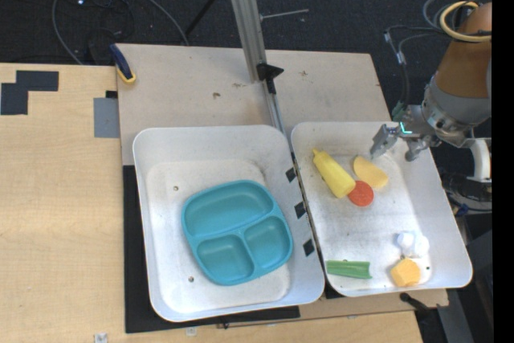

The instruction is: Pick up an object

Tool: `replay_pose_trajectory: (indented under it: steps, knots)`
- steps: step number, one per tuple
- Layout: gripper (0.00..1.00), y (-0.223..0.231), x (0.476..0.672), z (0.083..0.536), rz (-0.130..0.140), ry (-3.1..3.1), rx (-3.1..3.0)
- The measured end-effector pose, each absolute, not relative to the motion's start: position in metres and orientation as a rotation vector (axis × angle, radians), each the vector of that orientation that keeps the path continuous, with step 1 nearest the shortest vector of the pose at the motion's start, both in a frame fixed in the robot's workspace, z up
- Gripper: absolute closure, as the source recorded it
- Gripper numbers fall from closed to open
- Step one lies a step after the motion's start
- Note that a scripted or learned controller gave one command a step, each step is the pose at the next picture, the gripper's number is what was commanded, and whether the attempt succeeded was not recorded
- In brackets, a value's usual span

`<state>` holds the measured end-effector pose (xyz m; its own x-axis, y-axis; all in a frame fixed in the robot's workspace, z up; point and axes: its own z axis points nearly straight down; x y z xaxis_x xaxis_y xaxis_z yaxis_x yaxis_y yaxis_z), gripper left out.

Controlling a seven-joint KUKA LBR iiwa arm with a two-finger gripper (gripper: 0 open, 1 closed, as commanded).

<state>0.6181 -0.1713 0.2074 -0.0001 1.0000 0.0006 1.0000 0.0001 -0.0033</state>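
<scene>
My gripper [399,147] hangs over the far right part of the right bin [438,197], its two fingers spread apart with nothing between them. Just below and left of it lie a pale yellow piece [370,172], a red round piece [361,194] and a yellow bottle-shaped piece [332,173]. At the bin's near side lie a green flat piece [348,269], an orange piece [406,272] and a small white piece [407,241].
The left bin [157,173] holds a teal divided plate [235,231]. A metal post [247,20] rises behind the bins, with a black bracket at its foot. Black clips sit on the wall between the bins. Cables lie on the dark floor beyond.
</scene>
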Motion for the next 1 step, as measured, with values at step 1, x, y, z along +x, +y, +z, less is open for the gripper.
replay_pose_trajectory:
  steps: [1]
  knots:
    - [0.0,-0.1715,0.6187,0.2087,0.001,-2.221,-2.221]
